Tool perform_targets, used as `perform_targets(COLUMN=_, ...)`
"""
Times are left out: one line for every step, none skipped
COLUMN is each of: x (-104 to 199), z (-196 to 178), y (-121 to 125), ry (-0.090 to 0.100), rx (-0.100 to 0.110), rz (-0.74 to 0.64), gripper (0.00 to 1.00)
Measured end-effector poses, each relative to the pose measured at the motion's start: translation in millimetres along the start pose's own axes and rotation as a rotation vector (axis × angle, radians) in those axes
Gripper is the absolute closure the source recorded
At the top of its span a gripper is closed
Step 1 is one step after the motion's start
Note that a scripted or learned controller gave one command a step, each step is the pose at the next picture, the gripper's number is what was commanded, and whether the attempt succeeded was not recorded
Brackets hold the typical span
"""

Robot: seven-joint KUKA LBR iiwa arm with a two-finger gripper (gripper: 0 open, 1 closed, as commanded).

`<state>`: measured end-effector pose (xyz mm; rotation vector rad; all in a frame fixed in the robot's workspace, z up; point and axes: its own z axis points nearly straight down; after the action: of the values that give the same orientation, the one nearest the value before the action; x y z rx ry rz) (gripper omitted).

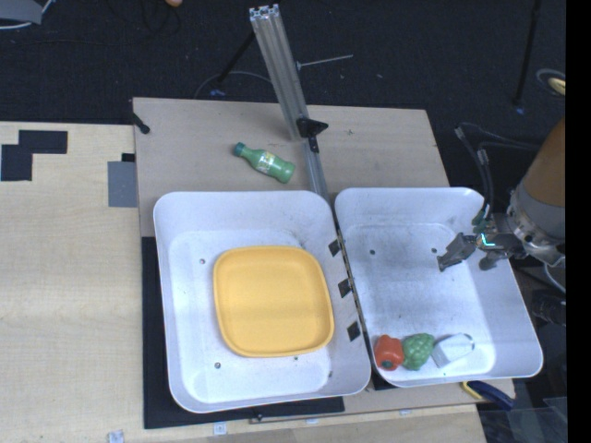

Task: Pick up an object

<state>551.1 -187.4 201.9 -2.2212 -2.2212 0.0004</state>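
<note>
In the right bin (406, 275), three small things lie along the near edge: a red pepper-like toy (388, 353), a green bumpy toy (417, 350) and a white cup-like piece (452, 349). My gripper (469, 251) hangs over the right bin's far right side, well above those things. Its dark fingers stand spread apart with nothing between them. A yellow square plate (272, 300) lies flat in the left bin (185, 247).
A green bottle (264, 161) lies on the bench behind the left bin. A slanted metal rail (286, 63) rises from the bench's back. Black clips (342, 284) join the two bins. My arm comes in from the right edge.
</note>
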Motion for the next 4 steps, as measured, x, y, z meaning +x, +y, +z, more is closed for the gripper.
perform_targets(x=0.0, z=0.0, y=0.0, ry=0.0, rx=0.0, rz=0.0, gripper=0.0)
perform_targets(x=-0.1, z=47.0, y=-9.1, ry=0.001, rx=0.004, rz=-0.001, gripper=0.0)
perform_targets(x=-1.5, z=105.6, y=-2.1, ry=0.001, rx=0.005, rz=-0.001, gripper=0.0)
perform_targets(x=-1.6, z=110.0, y=-1.8, ry=-0.001, rx=-0.001, rz=0.0, gripper=0.0)
